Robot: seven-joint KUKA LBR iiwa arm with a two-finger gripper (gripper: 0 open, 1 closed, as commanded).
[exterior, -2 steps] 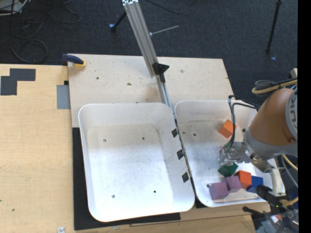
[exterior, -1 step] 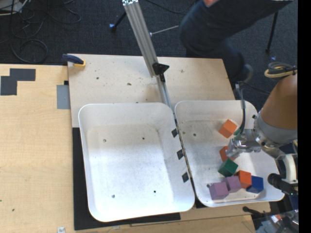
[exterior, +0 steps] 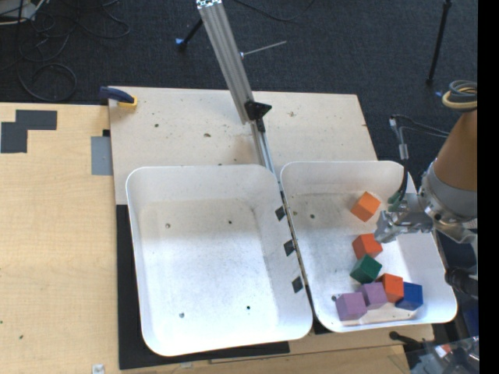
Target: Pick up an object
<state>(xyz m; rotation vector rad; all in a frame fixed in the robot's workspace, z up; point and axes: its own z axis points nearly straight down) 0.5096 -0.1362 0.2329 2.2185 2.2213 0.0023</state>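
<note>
The grey metal two-finger hand (exterior: 387, 228) hangs low over the right shallow white plastic bin (exterior: 327, 179), at about three o'clock. I cannot tell its state. Nothing appears lifted, so the pick is likely not yet done. A red-orange cube (exterior: 366, 245) lies just beside it at seven o'clock and an orange cube (exterior: 365, 206) at eleven. The green cube (exterior: 365, 269) and purple cubes (exterior: 361, 300) sit toward six.

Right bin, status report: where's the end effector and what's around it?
End effector low over right bin, nothing seen held. Nearest: red-orange block, just below. Orange block, green block close either side.
</note>
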